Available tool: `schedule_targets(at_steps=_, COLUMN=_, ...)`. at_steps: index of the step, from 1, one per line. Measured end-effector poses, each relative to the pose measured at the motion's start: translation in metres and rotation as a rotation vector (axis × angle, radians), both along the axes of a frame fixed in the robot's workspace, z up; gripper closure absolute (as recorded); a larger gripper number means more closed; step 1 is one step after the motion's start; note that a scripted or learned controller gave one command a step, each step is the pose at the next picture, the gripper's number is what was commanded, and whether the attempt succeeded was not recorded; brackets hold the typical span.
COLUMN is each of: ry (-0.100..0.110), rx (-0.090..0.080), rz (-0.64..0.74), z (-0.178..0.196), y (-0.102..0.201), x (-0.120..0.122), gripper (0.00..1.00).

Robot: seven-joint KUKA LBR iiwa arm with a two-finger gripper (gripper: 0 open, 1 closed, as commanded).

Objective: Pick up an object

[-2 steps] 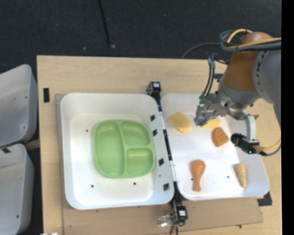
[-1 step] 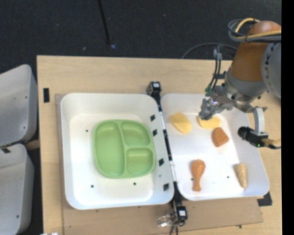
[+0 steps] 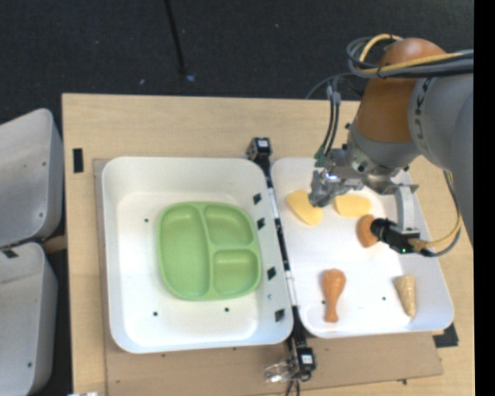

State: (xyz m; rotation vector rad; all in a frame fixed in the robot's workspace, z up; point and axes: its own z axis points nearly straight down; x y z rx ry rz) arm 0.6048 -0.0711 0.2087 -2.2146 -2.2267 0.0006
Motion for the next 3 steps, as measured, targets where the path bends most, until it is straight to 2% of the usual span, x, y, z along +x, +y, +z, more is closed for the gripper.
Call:
schedule_targets(at_steps=1, ry=-0.001, rx=0.001, rz=0.001, z=0.008, y=0.054, x=-0.012, gripper=1.00)
schedule_targets(at_steps=2, ry=-0.003, rx=0.001, rz=0.001, z=0.009, y=0.101, x=-0.008, gripper=1.00)
schedule_targets(at_steps=3, ry=-0.002, rx=0.001, rz=0.003, z=0.031, y=0.160, x=-0.011, gripper=1.00)
